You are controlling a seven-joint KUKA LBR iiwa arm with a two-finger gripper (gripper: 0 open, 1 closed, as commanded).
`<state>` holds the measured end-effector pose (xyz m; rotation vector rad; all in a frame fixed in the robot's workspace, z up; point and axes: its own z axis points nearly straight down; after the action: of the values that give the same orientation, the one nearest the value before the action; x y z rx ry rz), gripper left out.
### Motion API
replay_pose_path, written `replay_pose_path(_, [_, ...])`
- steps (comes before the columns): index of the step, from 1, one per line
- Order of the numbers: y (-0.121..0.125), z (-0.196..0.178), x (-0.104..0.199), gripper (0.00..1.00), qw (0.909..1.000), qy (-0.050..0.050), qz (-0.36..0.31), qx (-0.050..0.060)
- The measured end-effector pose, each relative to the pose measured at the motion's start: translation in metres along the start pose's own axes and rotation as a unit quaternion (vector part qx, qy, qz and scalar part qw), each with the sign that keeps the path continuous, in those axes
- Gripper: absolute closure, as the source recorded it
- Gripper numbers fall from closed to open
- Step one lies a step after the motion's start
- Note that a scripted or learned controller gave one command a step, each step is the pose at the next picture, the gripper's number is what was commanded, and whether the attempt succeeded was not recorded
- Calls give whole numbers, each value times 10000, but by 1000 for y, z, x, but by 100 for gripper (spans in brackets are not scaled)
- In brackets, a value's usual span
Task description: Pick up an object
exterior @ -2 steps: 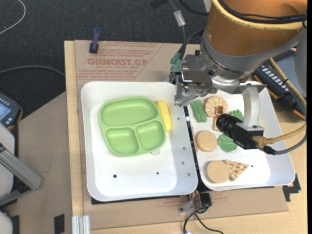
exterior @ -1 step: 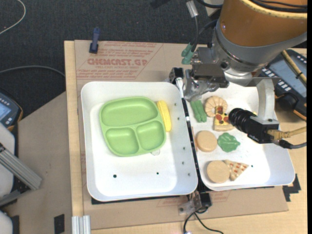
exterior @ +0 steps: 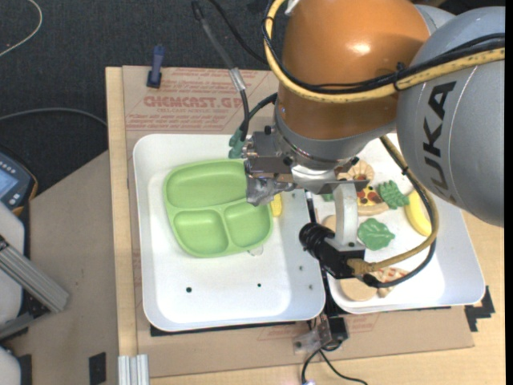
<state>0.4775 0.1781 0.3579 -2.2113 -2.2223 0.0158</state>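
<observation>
Camera view shows the claw (exterior: 276, 187) low over the inner edge of the left bin (exterior: 160, 287), just under the big orange and grey arm (exterior: 361, 62). The arm covers most of it, so I cannot tell if the claw is spread or pressed together, and I see no object inside it.

The nearest object is a green plate (exterior: 212, 211) with three compartments, pale green and smooth. It lies flat in the far half of the left bin, and its right rim is just beside the claw. A small yellow piece (exterior: 276, 207) shows at that rim.

In the right bin (exterior: 457, 279), near its inner edge, lie a green leaf (exterior: 374, 233), a yellow banana (exterior: 418, 215) and other toy foods.

Both bins rest on a brown cardboard sheet (exterior: 192, 87) with red print. Around it is a dark floor (exterior: 64, 62) with cables (exterior: 24, 10).
</observation>
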Motion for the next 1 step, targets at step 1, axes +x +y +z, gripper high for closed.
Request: replay_pose_path(1, [1,70,-62,100,10000,-8,62,-6])
